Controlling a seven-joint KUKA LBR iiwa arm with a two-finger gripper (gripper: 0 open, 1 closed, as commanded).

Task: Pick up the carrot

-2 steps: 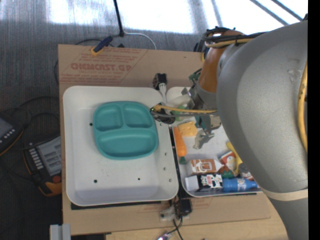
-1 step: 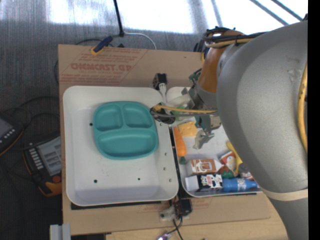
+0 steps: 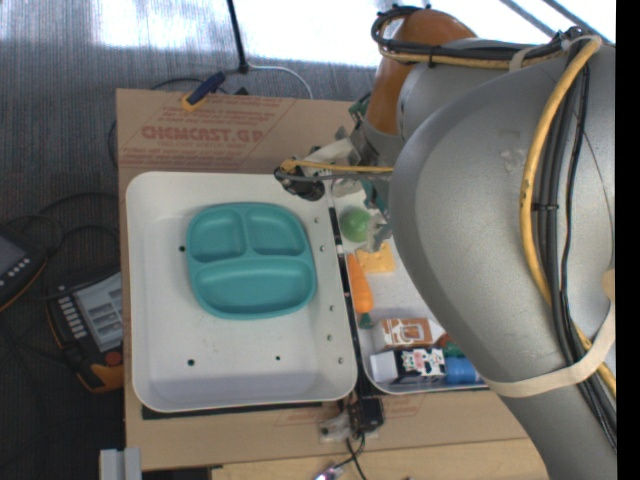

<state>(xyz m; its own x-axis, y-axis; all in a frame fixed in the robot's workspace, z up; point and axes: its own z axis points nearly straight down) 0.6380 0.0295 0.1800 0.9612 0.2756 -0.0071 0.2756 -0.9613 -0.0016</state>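
While the grey two-finger gripper [image 3: 368, 218] hovers by a green round thing, the small orange carrot [image 3: 359, 291] lies just below it, untouched. Can't tell the gripper's state.

A brown cardboard sheet [image 3: 215, 133] printed with red lettering is laid on dark grey carpet [image 3: 55, 118]. Bright light is cast across the carpet beyond the cardboard's far edge, where a thin black pole [image 3: 233, 18] is planted. Black cables [image 3: 45, 218] and an electronic device [image 3: 90, 313] are seen left of the cardboard.
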